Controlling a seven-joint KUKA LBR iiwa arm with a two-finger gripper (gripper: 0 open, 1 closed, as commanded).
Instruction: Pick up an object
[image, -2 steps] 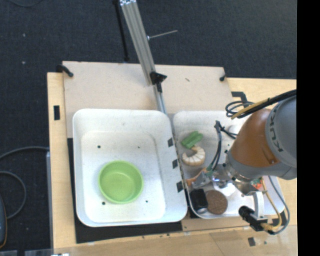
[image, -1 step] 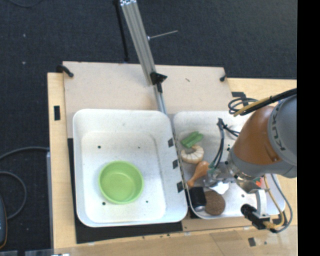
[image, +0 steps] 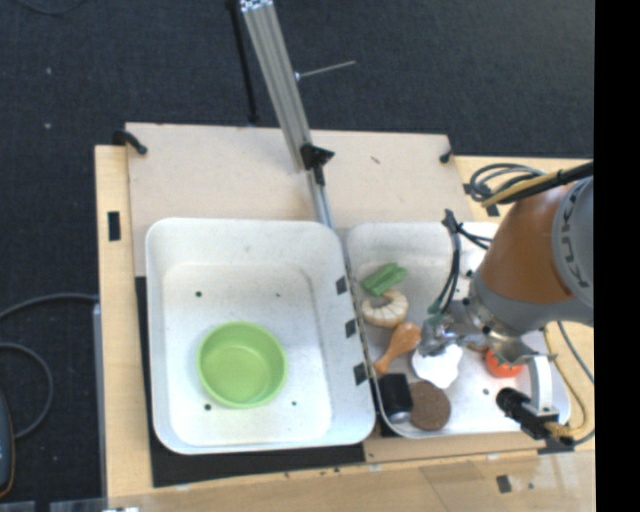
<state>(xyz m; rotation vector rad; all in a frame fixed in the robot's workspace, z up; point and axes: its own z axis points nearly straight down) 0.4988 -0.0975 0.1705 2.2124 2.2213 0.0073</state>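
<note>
while the gripper (image: 440, 345) hangs over a glossy white piece (image: 440, 366) in the right bin (image: 400, 240), jaw state cannot be told; round green bowl (image: 241, 364) sits in the left bin (image: 200, 250).

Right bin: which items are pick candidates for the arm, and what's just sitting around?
Candidates, right bin, near the gripper:
- green oblong piece
- cream ring-shaped piece
- tan wooden spoon-like piece
- white flat piece
- black block
- brown round disc

Lying about:
- green plastic bowl, left bin
</note>
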